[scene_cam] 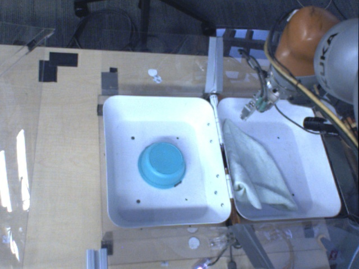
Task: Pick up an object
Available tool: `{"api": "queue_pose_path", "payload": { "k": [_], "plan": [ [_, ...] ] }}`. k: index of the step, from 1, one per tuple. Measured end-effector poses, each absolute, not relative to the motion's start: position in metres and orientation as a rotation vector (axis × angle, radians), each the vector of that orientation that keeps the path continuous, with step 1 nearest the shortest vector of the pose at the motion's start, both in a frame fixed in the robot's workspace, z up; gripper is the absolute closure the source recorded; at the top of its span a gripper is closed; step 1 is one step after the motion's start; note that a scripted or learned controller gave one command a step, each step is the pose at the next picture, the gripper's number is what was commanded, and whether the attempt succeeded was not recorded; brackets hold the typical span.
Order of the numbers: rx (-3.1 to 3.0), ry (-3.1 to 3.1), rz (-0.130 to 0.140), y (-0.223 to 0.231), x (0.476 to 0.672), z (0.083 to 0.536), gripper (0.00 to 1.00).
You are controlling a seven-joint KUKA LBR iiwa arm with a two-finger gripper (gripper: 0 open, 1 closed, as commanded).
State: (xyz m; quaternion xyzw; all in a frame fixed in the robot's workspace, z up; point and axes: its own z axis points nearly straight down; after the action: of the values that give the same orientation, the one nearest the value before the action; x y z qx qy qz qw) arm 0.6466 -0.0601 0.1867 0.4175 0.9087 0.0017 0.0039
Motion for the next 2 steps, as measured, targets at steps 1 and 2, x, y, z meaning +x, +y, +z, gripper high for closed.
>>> {"api": "queue_pose_path", "payload": {
  "k": [1,2],
  "plan": [
    [1.261,2.874,0.001,-0.090,0.638,0.108,1.00],
    [1.219,2.886,0.005,-0.056,0.667,0.198,1.00]
  ]
}}
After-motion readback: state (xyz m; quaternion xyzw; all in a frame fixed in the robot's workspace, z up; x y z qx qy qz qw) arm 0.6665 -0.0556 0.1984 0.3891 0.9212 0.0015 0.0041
